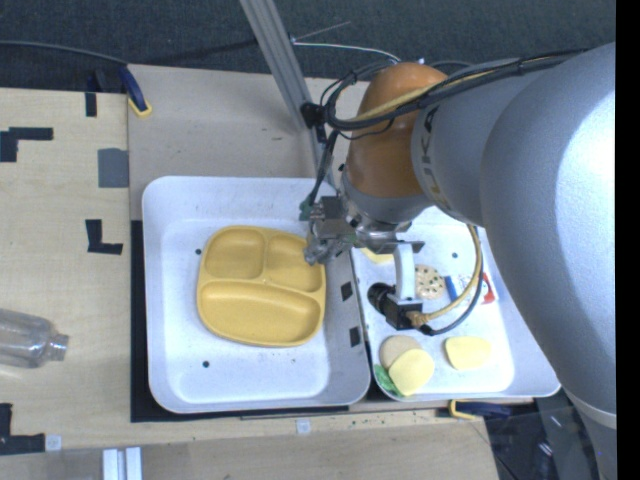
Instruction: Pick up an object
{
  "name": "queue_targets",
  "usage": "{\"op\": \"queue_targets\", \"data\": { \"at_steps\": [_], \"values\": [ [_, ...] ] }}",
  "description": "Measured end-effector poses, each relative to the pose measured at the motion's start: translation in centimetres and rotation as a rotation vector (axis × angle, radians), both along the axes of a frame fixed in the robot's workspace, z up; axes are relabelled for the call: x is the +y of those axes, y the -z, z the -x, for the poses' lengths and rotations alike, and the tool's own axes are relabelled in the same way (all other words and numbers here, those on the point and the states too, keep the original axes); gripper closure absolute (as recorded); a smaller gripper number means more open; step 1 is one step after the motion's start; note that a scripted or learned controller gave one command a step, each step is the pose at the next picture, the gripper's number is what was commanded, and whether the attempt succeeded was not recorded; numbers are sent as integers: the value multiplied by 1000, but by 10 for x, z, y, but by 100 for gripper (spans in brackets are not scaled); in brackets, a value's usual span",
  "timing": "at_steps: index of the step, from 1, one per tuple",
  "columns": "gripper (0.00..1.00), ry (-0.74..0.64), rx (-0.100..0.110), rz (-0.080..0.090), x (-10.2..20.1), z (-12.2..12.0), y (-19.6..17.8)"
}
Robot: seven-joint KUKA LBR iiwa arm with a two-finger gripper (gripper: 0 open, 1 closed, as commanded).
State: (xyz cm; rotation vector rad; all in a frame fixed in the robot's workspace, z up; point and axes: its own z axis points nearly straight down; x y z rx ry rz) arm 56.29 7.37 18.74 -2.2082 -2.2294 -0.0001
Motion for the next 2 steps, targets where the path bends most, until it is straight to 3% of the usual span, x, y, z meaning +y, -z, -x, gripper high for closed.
{"op": "queue_targets", "data": {
  "at_steps": [1,2],
  "values": [
    [100,12,-3,5,-60,-41,-1],
    [100,7,-2,2,-52,-66,-1]
  ]
}}
